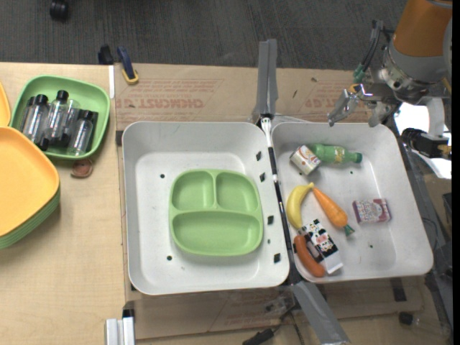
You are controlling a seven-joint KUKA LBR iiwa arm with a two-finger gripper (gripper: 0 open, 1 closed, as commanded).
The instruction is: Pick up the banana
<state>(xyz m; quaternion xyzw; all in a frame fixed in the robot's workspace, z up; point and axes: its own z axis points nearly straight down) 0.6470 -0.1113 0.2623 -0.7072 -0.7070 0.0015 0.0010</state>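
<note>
In the right bin:
Banana (297, 205): lay at nine o'clock, touching the carrot (332, 208), so grabbing could be tricky.
Claw (359, 108): hung spread wide, holding nothing, past the bin's (402, 267) twelve o'clock rim.

A single fixed camera is mounted above the bench (65, 293) and looks down at a slant. Both white bins sit centrally: the left bin (144, 214) toward 9 o'clock, the right bin (402, 228) toward 3 o'clock. The floor (215, 13) lies at 12 o'clock. The arm (424, 27) enters near 2 o'clock.
</note>
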